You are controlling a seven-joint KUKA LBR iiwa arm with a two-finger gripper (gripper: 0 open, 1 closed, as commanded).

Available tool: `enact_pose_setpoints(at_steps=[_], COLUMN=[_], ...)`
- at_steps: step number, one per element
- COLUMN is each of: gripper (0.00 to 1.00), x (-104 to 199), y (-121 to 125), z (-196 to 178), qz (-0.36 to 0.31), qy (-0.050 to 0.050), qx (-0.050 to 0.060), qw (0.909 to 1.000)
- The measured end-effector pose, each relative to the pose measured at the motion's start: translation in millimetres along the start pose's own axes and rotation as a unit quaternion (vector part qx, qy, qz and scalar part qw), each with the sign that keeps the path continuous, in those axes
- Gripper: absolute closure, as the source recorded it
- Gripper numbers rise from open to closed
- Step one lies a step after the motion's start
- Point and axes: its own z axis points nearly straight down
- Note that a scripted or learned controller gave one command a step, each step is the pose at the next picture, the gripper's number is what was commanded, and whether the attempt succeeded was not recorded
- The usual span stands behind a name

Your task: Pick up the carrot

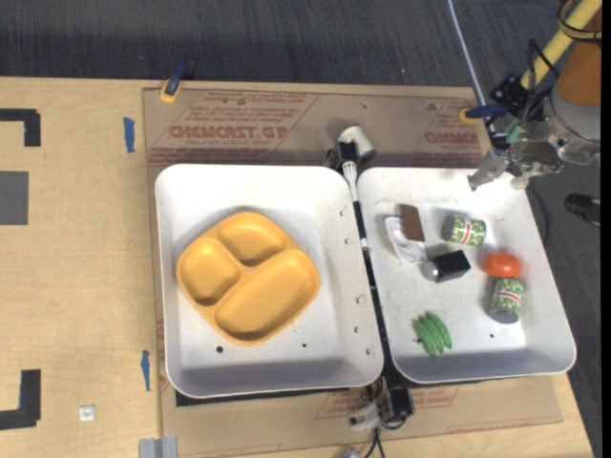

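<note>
On the left of the frame, a moulded yellow three-compartment plastic tray [248, 275] is seen lying in the left shallow white bin [181, 351], which rests on the pale wooden tabletop [67, 284]. No part of the task is concerned with it.

Right of centre, in the right shallow white bin [544, 351], several small things are scattered: a brown-and-white wrapped bar [408, 229], a small black block [447, 264], a green leafy plastic vegetable [432, 333] near the lower edge, a green-and-red labelled can lying on its side [464, 229], and a second labelled can standing upright [506, 299]. The carrot, a small rounded orange plastic piece [502, 263], is found in the right part of this bin, touching or just above the upright can.

At the upper right of the frame, the grey two-finger gripper [516, 165] is held over the bin's far right corner, well apart from the carrot. Whether the jaws are spread or closed cannot be told. Nothing is seen carried.

The step in hand is judged to be the approach. The next move would call for travel down-frame to above the carrot, then a descent clear of the neighbouring can.
</note>
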Motion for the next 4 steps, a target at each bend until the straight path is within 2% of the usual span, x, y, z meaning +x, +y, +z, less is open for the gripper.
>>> enact_pose_setpoints(at_steps=[1,2,3,4], gripper=[1.00,1.00,1.00,1.00], x=[0,83,136,185], y=[1,-52,-84,-165], z=[-11,12,8,-50], qz=[-0.001,0.039,0.142,0.160], qy=[-0.001,0.001,0.001,0.001], qx=[-0.002,0.001,0.002,0.002], qw=[1.0000,0.9992,0.9899,0.9870])
